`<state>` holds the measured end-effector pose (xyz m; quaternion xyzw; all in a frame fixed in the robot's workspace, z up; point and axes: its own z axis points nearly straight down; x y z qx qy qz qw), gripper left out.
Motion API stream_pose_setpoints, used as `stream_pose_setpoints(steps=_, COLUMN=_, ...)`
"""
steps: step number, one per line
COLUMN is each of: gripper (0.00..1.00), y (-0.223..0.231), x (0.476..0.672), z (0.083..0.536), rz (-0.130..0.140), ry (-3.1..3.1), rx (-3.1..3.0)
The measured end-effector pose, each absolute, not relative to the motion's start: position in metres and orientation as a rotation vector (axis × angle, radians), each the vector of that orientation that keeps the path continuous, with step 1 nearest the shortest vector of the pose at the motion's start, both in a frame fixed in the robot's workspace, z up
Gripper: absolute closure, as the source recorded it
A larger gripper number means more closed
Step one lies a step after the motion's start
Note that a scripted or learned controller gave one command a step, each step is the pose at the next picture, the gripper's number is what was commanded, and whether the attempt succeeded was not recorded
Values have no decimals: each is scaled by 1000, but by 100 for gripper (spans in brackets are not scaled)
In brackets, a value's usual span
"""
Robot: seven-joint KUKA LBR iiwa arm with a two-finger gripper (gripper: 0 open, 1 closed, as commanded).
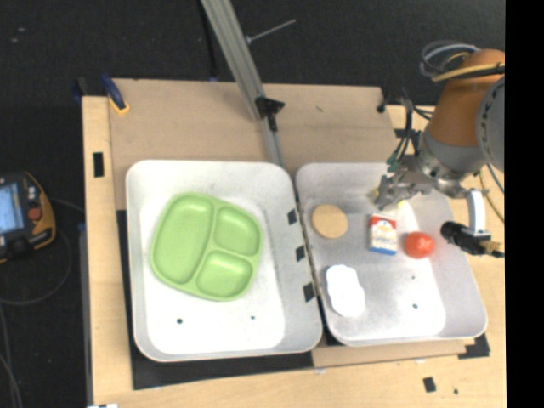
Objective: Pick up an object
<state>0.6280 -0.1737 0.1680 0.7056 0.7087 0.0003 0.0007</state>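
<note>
In the right bin (425, 317) lie a round tan disc (330, 222), a small red, white and blue carton (383, 234), a red ball-like object (418, 245) and a white lump (345, 289). My gripper (393, 190) hangs over the bin's far part, just above and behind the carton, and right of the tan disc. Nothing shows between its fingers. The grey arm with its orange band (463, 100) comes in from the right.
The left bin (170, 330) holds a green divided plate (206, 246). A grey metal rail (238, 53) slants up from between the bins. A black clamp-like part (463, 235) sticks out by the right bin's right rim. A handheld pendant (21, 211) lies off the bench's left.
</note>
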Motion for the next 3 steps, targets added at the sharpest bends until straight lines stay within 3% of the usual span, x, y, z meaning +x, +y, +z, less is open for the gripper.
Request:
stream_pose_setpoints(steps=1, gripper=100, y=-181, x=622, z=222, rz=1, ry=2221, rx=2217)
stream_pose_setpoints(steps=2, gripper=100, y=-181, x=623, z=239, rz=-1, ry=2226, rx=2216)
stream_pose_setpoints(steps=3, gripper=100, y=-134, x=614, z=228, rz=-4, ry=2230, rx=2215)
